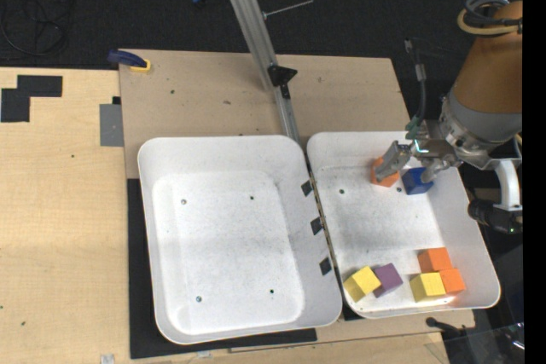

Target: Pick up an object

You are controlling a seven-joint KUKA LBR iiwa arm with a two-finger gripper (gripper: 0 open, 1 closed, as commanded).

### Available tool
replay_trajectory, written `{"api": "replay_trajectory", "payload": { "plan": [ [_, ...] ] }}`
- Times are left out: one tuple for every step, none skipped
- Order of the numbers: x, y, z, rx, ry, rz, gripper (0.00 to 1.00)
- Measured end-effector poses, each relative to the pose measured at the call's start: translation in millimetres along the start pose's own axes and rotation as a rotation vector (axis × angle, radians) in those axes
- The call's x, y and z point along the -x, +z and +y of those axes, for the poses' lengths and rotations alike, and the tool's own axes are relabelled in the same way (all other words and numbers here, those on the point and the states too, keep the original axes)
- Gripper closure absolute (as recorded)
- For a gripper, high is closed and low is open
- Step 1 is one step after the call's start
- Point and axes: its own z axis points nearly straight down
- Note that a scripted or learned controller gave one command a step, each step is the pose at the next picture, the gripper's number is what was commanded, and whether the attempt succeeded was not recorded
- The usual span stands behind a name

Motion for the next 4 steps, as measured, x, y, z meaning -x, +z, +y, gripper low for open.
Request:
{"api": "replay_trajectory", "payload": {
  "plan": [
    [1, -2, 0, 0.004, 0.004, -0.001, 0.00],
    [6, 45, -6, -0.001, 0.002, 0.000, 0.00],
    [4, 89, -7, -0.001, 0.003, 0.000, 0.00],
    [3, 134, -13, -0.001, 0.005, 0.000, 0.00]
  ]
}}
